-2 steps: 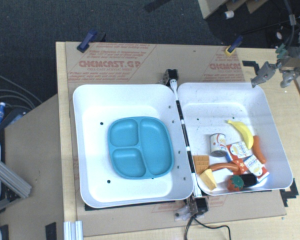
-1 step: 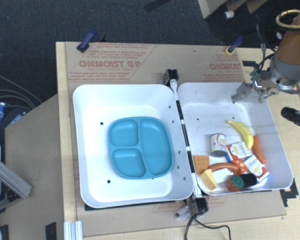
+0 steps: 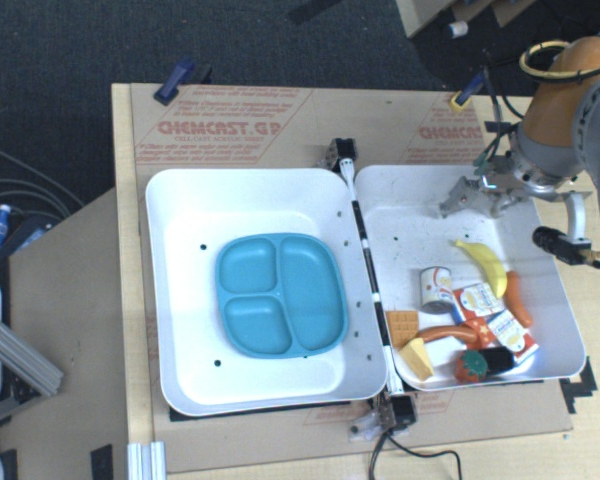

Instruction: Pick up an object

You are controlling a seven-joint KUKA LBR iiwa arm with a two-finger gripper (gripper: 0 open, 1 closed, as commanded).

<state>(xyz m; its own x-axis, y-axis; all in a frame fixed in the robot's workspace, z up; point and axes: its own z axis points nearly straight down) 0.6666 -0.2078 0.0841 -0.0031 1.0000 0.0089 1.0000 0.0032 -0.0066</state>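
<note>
Gripper (image 3: 472, 196) over right bin (image 3: 405, 193) far end, jaws spread, holding nothing (banana (image 3: 485, 265) just beside); blue tray (image 3: 280, 294) in left bin (image 3: 180, 268)

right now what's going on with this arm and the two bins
A grey robot arm with an orange band reaches in from the right, its pincer over the far bare part of the right white bin. Nothing shows between its tips. The toy food sits bunched at that bin's near end: a yellow banana, an orange carrot, a small can and some packets. The left white bin holds a blue divided plastic plate, untouched.
</note>
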